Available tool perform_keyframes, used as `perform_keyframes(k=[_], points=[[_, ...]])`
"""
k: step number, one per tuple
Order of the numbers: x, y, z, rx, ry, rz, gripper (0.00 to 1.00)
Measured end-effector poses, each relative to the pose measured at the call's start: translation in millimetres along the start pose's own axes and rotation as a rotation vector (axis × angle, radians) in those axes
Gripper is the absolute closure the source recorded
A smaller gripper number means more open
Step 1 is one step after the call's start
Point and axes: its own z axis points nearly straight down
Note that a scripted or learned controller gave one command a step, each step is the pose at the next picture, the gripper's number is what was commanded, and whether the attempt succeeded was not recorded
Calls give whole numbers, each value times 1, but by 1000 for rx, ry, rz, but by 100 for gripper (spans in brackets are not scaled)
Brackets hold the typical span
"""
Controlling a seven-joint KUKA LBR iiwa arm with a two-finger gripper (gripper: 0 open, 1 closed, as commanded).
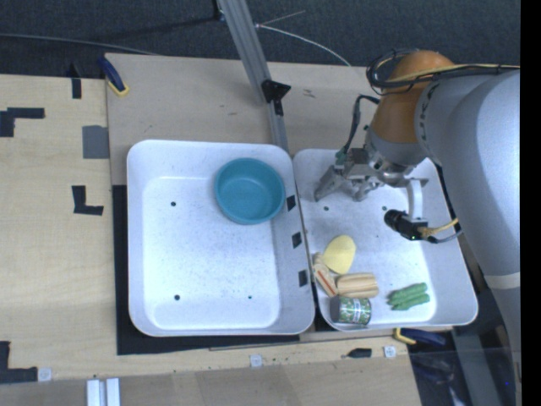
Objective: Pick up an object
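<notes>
Over on the left, the left bin [161, 252] carries just a blue bowl [249, 190], sitting near its upper right corner: light plastic by the look of it, stiff, but wide, so only the rim would give a grip. Moving across the divide into the right bin [439, 252], here's the real cluster, packed along the lower left: a yellow lemon [341, 253], rounded and smooth, likely to squirt out of a pinch unless taken square across its middle; just below it and touching, a hot dog [353, 285] toy, with thin sticks beside it that I can't identify; then a green can [352, 311] lying at the front edge, stiff and apt to roll. They crowd each other and hug the bin wall, which leaves little room for fingers. Further right, a small green veg [408, 296] piece lies apart from the rest, so I'd judge it the easiest pick, light and narrow enough to span. Up at the top of this bin the gripper [348, 184] hangs over bare floor, well apart from the cluster, and I cannot tell if it's open or closed; nothing visibly in it.
</notes>
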Motion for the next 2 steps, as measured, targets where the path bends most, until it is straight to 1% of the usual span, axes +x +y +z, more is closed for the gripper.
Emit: perform_keyframes(k=[1, 2], points=[[1, 1, -13, -3, 0, -1, 100], [0, -9, -65, -8, 0, 1, 100]])
